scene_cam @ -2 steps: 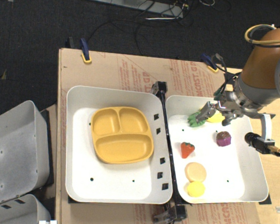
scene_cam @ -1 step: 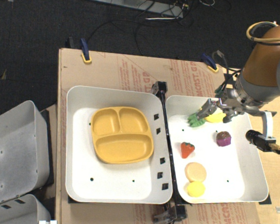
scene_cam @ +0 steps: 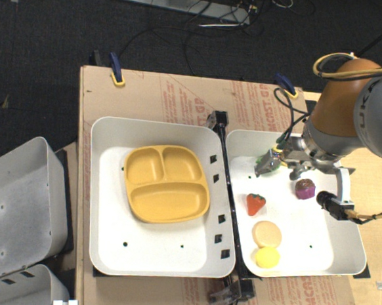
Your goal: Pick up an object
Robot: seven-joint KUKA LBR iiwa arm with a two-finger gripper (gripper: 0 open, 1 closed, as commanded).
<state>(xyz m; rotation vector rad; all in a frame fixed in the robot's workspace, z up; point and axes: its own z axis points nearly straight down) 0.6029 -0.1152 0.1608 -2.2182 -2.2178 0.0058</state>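
The right bin (scene_cam: 348, 250) holds several small items. A red strawberry (scene_cam: 256, 204) lies near its left wall, with a tan round biscuit (scene_cam: 267, 234) and a yellow lemon (scene_cam: 267, 256) below it. A purple round object (scene_cam: 305, 188) sits in the middle of the bin. A grey-green object (scene_cam: 267, 162) lies toward the top left. My gripper (scene_cam: 300, 165) hangs over the upper part of this bin, between the grey-green object and the purple one, just above the purple one. Nothing visible is lifted off the bin floor.
The left bin (scene_cam: 105, 240) carries a yellow divided plate (scene_cam: 167, 183). A black divider (scene_cam: 225, 184) runs between the two bins. A grey tub (scene_cam: 16, 200) stands off the bench at the left. Cables trail from the arm at the right.
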